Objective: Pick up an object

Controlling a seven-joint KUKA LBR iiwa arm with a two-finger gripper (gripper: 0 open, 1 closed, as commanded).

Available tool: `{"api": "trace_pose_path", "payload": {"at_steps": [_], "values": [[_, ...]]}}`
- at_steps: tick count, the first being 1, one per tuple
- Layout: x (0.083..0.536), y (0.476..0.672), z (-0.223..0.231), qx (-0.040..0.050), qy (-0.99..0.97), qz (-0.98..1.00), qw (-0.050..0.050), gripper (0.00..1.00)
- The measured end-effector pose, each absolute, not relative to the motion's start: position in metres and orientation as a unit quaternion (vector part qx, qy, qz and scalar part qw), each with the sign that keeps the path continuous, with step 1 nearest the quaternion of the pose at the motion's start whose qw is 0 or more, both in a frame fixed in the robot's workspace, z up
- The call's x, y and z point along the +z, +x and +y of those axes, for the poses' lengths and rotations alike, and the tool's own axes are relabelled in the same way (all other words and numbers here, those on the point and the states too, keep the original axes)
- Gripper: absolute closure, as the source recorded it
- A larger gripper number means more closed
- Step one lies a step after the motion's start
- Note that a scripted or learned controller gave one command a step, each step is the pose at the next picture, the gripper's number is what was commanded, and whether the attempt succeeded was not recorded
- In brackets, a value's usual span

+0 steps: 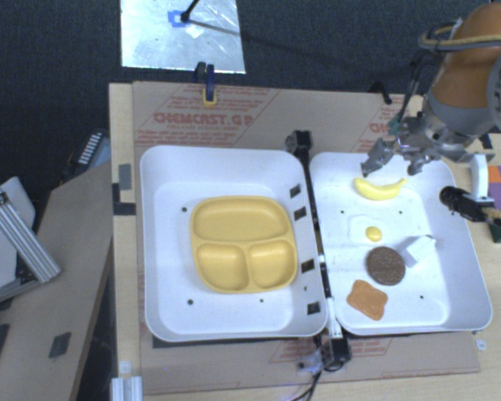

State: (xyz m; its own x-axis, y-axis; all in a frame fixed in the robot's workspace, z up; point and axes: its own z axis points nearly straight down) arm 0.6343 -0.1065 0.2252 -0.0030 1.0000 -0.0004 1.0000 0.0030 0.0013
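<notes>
In the right bin (451, 299) lie a yellow banana (378, 189), a fried egg (367, 231), a round brown cookie (386, 266), an orange toast-like piece (367, 299) and a small white block (418, 246). My gripper (395, 164) hangs over the back of that bin, just above and behind the banana. Its two fingers are spread apart with nothing between them.
The left bin (163, 199) holds a yellow divided tray (240, 242). Black clips run along the seam between the bins (309, 224). A black part of the arm's fixture (457, 200) sits at the right bin's right rim. Cardboard lies under both bins.
</notes>
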Motion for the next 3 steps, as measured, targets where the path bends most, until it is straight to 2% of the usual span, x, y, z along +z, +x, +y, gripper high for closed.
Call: {"api": "trace_pose_path", "payload": {"at_steps": [3], "values": [[0.096, 0.636, -0.126, 0.0004, 0.707, 0.708, 0.001, 0.0]]}}
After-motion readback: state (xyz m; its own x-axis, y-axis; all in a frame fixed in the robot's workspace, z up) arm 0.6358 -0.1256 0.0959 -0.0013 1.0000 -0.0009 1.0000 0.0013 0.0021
